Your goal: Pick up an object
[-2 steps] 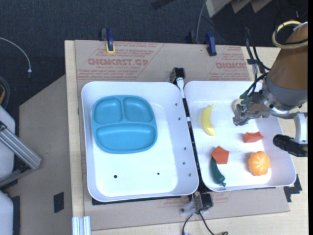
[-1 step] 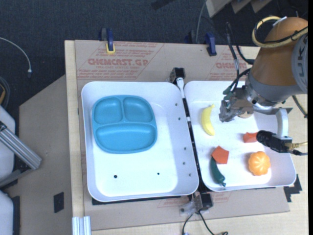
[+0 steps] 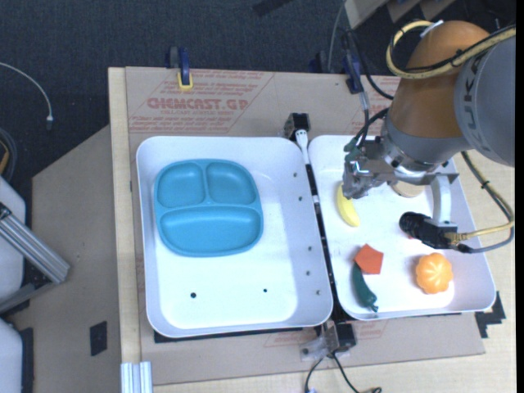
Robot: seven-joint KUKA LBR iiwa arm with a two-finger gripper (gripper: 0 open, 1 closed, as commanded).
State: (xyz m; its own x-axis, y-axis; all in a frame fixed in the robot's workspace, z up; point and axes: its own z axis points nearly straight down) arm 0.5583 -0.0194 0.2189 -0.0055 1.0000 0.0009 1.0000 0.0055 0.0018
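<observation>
The gripper (image 3: 358, 185) hangs in the right bin (image 3: 405, 297), toward its 10 o'clock corner. It sits just above the upper end of a yellow banana (image 3: 350, 210). Whether it touches the banana cannot be told, nor whether it is open or closed. The arm (image 3: 434, 97) comes in from 2 o'clock, orange above the wrist and grey further out. Pale letters show on the grey part, cut off at the edge and not readable as a word.

The banana lies close to the bin's 9 o'clock wall, running roughly from 12 to 6. A red block (image 3: 369, 259) sits at about 7 o'clock in the same bin. Just beside it, toward 6 o'clock, a dark green piece (image 3: 363, 288) lies near the rim. An orange fruit (image 3: 432, 273) rests at about 4 o'clock, well apart from the block.

The left bin (image 3: 246, 289) holds a blue plate (image 3: 209, 207) with three compartments, set toward 10 o'clock.

Both bins stand on a brown board (image 3: 246, 84). Red print at the board's 12 o'clock edge reads roughly "CHEMCAST GP"; the smaller lines under it are too fine to read. A blue clamp (image 3: 184, 62) grips the board edge at 11 o'clock.
</observation>
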